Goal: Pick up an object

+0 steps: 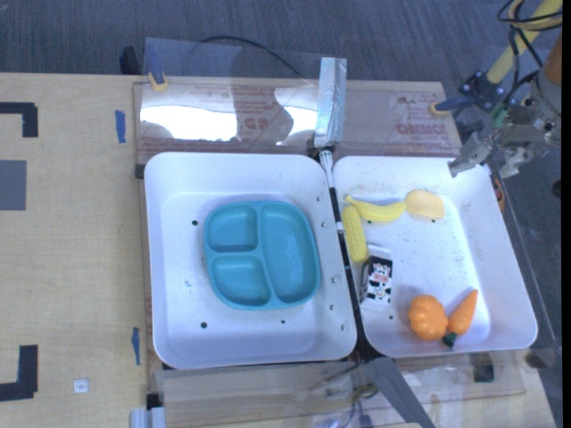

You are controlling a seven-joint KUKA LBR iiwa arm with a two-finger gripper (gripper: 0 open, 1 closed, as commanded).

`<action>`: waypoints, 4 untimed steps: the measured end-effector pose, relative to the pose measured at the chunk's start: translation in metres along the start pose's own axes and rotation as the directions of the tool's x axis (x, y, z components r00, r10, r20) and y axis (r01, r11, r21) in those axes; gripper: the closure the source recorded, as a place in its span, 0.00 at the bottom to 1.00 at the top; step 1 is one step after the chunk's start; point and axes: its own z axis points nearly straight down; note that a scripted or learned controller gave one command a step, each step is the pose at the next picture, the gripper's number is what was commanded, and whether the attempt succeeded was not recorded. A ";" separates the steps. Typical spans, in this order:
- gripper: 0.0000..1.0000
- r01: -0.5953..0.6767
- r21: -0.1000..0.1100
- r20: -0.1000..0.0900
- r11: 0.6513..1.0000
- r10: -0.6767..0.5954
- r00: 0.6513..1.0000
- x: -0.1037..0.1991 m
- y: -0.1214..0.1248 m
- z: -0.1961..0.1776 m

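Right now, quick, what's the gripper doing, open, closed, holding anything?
Gripper: cannot be told from this view. It sits above the far right corner of the right bin, with nothing visible in its grasp.

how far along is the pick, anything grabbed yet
Nothing looks done: the banana, corn, lemon, carton, orange and carrot all lie in the right bin. The gripper sits at that bin's far right corner, above none of them. Left: move over one item, descend, grasp and lift.
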 end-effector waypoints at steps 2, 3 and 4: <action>0.00 0.209 -0.002 0.001 0.978 -0.209 0.978 0.007 0.044 0.184; 1.00 0.210 -0.016 0.009 0.978 -0.210 0.978 0.006 0.048 0.166; 1.00 0.283 -0.014 0.009 0.959 -0.283 0.959 -0.004 0.044 0.083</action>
